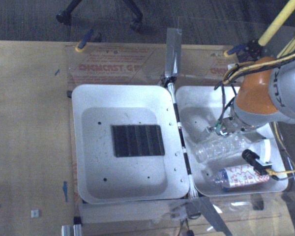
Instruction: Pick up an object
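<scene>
Over the right shallow white bin (197,102), the grey arm with the orange band (255,96) reaches in from the right side, and its gripper (220,128) is low inside the bin, near the middle. Whether the gripper is spread or pressed together, I cannot tell from this angle. Just on the near side of the gripper lies a clear plastic bottle (217,147) on its side; if they are touching is not clear. Nearer still, close to the near wall, a second plastic bottle with a red and white label (240,177) lies on its side. On the left, the other shallow white bin (88,132) holds a dark ridged rectangular panel (137,140), flat in its middle. Both bins stand side by side on the pale wooden tabletop (24,132).
</scene>
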`<control>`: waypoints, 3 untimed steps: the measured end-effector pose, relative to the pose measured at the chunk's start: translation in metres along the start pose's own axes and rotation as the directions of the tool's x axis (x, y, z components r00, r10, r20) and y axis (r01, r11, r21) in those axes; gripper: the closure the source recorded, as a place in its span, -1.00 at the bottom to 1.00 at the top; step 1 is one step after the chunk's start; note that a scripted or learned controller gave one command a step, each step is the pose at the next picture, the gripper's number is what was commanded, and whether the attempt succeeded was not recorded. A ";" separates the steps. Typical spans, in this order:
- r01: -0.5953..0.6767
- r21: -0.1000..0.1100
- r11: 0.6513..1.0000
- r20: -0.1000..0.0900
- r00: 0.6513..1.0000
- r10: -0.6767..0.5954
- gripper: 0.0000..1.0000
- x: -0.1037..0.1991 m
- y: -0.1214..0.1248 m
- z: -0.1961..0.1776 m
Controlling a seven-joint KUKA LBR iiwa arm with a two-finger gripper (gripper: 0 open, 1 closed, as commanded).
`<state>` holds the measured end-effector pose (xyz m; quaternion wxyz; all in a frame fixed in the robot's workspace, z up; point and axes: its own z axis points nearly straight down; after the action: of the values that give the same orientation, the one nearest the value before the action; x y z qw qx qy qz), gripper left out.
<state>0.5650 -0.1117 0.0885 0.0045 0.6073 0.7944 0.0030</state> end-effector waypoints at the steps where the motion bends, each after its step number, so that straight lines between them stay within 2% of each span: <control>1: -0.026 0.004 1.000 0.000 1.000 0.026 -1.00 -0.036 -0.068 -0.016; 2: 0.164 -0.032 0.986 0.004 0.986 -0.164 -1.00 -0.045 -0.082 -0.006; 3: 0.343 -0.002 0.939 0.002 0.939 -0.343 -1.00 0.003 -0.037 -0.001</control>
<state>0.5282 -0.1188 0.0888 0.0065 0.4597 0.8881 0.0025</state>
